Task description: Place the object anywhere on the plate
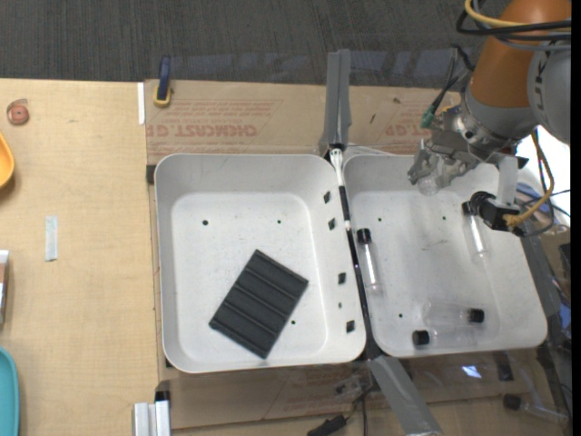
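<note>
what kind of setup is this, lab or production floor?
Likely a robotics lab test bench. Two shallow white bins sit on flattened cardboard over a wooden bench top, with a grey and orange robot arm reaching in, loose cables around it, and carpet behind.

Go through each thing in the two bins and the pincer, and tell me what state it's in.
Dark ribbed plate: flat in the left bin, lying diagonally, bare on top.
Clear tube: lying along the right bin's left wall.
Pincer: over the right bin's far side.
</note>
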You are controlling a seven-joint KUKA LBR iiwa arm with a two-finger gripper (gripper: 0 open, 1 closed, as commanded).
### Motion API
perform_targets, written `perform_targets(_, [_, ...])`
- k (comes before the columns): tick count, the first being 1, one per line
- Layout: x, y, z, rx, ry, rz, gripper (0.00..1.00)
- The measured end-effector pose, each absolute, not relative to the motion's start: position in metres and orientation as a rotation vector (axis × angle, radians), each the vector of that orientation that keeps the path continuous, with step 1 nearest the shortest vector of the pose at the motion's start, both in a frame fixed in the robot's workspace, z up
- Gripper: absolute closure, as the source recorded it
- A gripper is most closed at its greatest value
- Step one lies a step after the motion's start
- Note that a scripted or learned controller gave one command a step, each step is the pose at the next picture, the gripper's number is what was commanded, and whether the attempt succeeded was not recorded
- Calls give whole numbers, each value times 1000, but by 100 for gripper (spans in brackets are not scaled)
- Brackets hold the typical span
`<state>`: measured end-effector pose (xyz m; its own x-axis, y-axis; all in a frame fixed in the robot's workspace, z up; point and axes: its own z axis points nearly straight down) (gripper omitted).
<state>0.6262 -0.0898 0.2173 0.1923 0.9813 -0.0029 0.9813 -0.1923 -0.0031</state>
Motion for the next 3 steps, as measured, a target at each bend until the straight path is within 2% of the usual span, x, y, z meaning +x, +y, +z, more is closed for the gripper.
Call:
perform_targets(1, [659, -32, 302, -2732, -1552, 7, 100])
perform_targets(2, [659, 14, 440, -2535, -1856, 8, 100])
perform_targets(3, [659, 81, 384, -2941, -1105, 11, 100])
